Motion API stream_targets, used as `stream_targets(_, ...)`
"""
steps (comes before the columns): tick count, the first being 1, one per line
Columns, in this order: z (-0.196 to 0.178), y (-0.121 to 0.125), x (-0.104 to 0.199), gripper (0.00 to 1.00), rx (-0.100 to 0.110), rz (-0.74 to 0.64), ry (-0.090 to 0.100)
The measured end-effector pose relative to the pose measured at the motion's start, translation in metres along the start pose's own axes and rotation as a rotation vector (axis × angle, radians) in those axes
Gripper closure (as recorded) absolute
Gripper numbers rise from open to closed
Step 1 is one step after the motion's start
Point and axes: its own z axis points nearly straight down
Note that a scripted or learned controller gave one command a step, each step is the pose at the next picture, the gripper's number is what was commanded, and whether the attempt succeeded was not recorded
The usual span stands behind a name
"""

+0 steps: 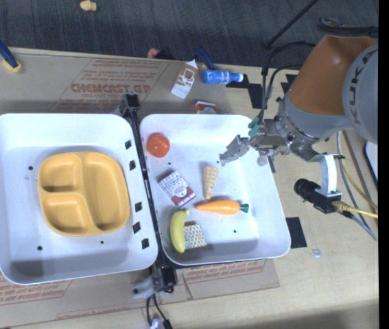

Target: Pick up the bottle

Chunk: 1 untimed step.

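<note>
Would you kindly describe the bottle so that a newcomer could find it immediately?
Start from the right-hand white bin and look beyond its far rim, onto the cardboard-covered bench. The bottle lies there on its side, outside both bins. It is the only blue thing there, next to a small white-and-brown carton.

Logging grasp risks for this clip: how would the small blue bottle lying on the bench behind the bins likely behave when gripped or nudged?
The small blue bottle lies on its side on the cardboard, so a nudge would probably roll it. Its rounded body may slip between fingers unless gripped across its width. It looks small, likely light. The gripper hovers over the right white bin, apart from it.
</note>
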Motion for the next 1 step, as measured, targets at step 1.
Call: stream_targets(1,-0.0102,0.0002,0.0003,1.0,0.002,-0.005,0.0)
